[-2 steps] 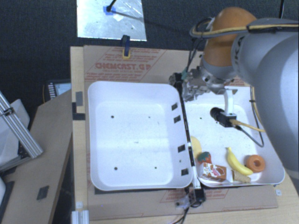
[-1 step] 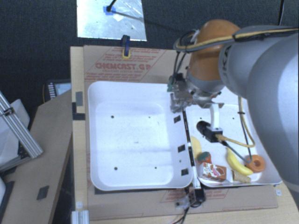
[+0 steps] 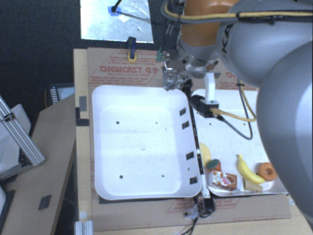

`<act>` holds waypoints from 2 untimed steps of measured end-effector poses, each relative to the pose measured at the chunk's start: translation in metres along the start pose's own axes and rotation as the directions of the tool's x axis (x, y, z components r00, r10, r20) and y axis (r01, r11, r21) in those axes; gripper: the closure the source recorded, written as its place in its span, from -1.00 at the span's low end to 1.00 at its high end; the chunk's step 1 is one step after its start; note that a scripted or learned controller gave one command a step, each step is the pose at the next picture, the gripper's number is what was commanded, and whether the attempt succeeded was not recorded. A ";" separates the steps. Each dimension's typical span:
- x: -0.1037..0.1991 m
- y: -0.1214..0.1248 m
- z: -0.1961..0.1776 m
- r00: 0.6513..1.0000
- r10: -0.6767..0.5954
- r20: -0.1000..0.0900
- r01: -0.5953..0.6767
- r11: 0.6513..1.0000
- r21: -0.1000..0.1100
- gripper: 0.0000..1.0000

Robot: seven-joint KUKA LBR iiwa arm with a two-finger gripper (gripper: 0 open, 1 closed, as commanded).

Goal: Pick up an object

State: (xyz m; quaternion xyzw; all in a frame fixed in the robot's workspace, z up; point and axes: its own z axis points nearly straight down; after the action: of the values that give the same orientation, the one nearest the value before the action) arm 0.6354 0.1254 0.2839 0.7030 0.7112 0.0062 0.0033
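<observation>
The things to pick lie together in one corner of the bin (image 3: 230, 131) on the arm's side: a banana (image 3: 244, 169), an orange ring (image 3: 267, 171), a red piece with a green top (image 3: 213, 165), a small printed packet (image 3: 224, 180) and a yellow piece (image 3: 204, 154). All of them rest on the bin floor, close to each other, and some seem to touch. This group is well apart from the end effector (image 3: 172, 80), at the opposite end of the bin from it.

The end effector hangs above the far rim, about where the two bins meet. I see nothing held in it, and I cannot tell from this view if it is open or closed. So I judge the task is at its beginning: no thing is lifted, and the reach, the grasp and the lift are all left to do.

For moving, the floor between the end effector and the group looks open. However, the group sits tight against the shared wall (image 3: 194, 131) and the near rim, so a grasp there has little room. The banana and the ring, further from the shared wall, seem easier. The other bin (image 3: 142, 141) lies just beside the end effector on the desk (image 3: 80, 131).
</observation>
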 end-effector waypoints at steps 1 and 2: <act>0.019 0.020 0.091 1.000 0.004 0.004 -0.004 1.000 0.018 1.00; 0.042 -0.049 0.143 1.000 0.003 0.004 -0.003 1.000 0.023 1.00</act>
State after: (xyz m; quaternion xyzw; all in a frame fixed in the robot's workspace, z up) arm 0.5876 0.1676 0.1399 0.7041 0.7100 -0.0034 -0.0036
